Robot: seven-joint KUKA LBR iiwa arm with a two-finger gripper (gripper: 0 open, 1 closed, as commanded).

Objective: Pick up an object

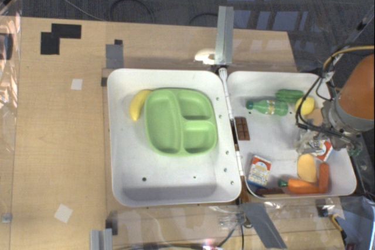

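Observation:
My gripper (312,139) hangs low over the right side of the right bin (275,133), under the grey wrist and orange band (358,91). Just below it lie a red-and-white packet (324,151) and a pale yellow, egg-shaped piece (306,167). A yellow lemon (304,106) and a green bottle (268,106) lie further back. Along the front wall sit a small printed carton (259,171), an orange carrot (300,186) and a reddish sausage (323,177). A brown chocolate bar (241,128) lies by the bin's left wall.
The left bin (132,178) holds a green divided plate (178,121) with a yellow banana (137,105) at its left edge. A metal post (224,35) stands behind the seam between the bins. Cables loop beside the arm at the right.

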